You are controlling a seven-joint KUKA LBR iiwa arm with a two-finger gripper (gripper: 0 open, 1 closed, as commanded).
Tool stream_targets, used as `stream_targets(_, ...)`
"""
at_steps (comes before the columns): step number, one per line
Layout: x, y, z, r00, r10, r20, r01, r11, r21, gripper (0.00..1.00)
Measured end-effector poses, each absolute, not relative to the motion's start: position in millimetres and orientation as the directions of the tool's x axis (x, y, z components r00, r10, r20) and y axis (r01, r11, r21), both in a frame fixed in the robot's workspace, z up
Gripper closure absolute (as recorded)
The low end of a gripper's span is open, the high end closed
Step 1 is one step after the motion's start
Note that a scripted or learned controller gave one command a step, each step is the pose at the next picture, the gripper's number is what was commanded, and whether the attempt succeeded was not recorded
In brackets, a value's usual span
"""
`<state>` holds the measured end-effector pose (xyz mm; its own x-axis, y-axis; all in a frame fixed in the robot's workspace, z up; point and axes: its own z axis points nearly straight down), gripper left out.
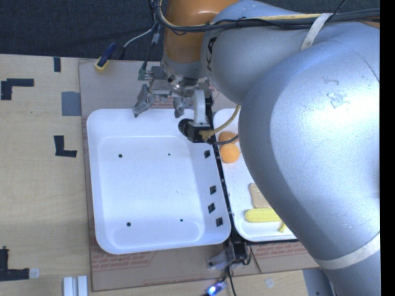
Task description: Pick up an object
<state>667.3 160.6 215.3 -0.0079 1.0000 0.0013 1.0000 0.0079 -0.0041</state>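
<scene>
Tool [159, 102] over far edge of left bin [102, 165], prongs spread, holding nothing. Orange ball [229, 155] in right bin [244, 224], beside divider: prob. light, smooth, may roll; pinch across middle.

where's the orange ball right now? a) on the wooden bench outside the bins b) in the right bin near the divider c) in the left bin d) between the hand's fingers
b: the orange ball lies in the right bin, close beside the wall it shares with the left bin, while the hand is over the left bin's far edge.
</scene>
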Motion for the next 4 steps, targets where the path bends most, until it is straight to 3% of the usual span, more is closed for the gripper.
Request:
stream_targets(1,667.9,107,194,0.004,1.000,-0.004,1.000,-0.004,-0.006,0.00)
stream_targets(2,639.2,218,225,-0.011,1.000,0.005,1.000,0.011,-0.002,0.00)
stream_targets(3,665.1,231,77,-0.002,1.000,-0.009,1.000,0.002,-0.014,0.00)
stream_targets(4,648.6,234,282,-0.003,1.000,0.004,1.000,0.003,0.012,0.00)
